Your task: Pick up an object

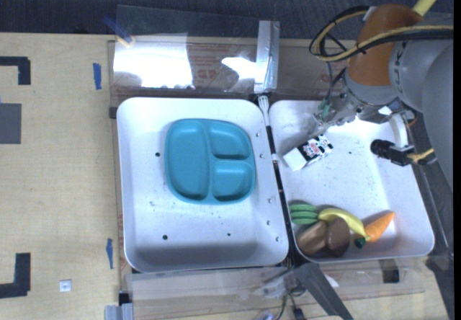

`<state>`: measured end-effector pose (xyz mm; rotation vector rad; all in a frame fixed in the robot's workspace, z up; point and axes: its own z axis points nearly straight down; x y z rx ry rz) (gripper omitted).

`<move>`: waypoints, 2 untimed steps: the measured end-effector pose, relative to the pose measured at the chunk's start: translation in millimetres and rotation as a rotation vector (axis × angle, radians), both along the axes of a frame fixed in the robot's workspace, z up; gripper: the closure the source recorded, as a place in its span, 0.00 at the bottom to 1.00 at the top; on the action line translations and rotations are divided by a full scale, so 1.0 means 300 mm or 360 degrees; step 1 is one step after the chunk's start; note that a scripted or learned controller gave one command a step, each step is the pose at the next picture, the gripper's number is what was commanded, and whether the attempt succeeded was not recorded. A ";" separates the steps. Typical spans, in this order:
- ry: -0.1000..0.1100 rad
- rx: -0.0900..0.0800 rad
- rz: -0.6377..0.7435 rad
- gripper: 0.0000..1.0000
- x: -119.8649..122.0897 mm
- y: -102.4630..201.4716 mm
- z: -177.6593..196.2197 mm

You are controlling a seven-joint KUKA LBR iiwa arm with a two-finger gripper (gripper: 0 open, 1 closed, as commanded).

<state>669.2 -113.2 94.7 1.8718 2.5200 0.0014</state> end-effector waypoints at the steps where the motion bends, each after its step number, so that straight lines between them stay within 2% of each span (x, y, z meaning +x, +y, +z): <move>1: 0.0001 0.0000 -0.0001 1.00 0.002 -0.002 0.025; 2: 0.0002 0.0000 0.0000 0.00 0.001 -0.002 0.023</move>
